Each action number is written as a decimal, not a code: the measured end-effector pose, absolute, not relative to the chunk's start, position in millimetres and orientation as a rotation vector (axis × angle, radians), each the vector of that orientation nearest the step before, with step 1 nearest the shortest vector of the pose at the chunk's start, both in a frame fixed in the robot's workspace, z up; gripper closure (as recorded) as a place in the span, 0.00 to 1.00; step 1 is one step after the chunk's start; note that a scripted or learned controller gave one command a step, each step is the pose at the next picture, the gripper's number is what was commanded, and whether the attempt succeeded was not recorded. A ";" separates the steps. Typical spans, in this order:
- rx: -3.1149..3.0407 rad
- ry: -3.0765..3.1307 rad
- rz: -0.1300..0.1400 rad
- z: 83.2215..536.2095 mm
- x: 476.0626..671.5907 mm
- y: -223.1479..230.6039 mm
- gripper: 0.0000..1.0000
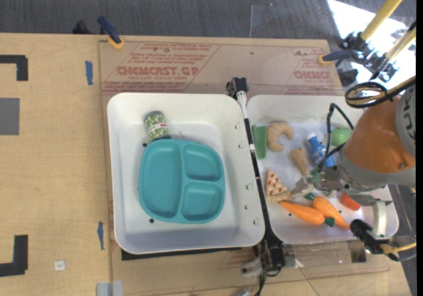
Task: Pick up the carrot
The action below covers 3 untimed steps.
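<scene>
Two orange carrots lie near the front of the right bin (291, 235). One carrot (301, 213) lies nearly level. The other carrot (330, 213) slants toward the front right and overlaps the first one's thick end. My gripper (316, 181) hangs low just behind the carrots, under the grey wrist and the orange band (377, 146). Nothing can be seen held in it.
The right bin also holds a pizza slice (276, 185), a croissant (281, 133), a green block (259, 141), a blue bottle (316, 147), a tan piece (301, 159), a green item (340, 136) and a red piece (350, 203). A teal divided plate (182, 181) and a small can (156, 125) sit in the left bin (125, 176).
</scene>
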State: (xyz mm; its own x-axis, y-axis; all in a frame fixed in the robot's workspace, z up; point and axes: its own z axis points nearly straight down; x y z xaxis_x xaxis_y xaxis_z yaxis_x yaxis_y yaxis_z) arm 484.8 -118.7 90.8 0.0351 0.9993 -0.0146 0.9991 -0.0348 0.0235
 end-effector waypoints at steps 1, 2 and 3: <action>2.240 2.166 0.018 101.1 486.9 -116.0 1.00; 2.240 2.166 0.015 100.5 486.4 -116.4 0.00; 1.742 2.593 0.008 90.2 484.7 -114.8 0.00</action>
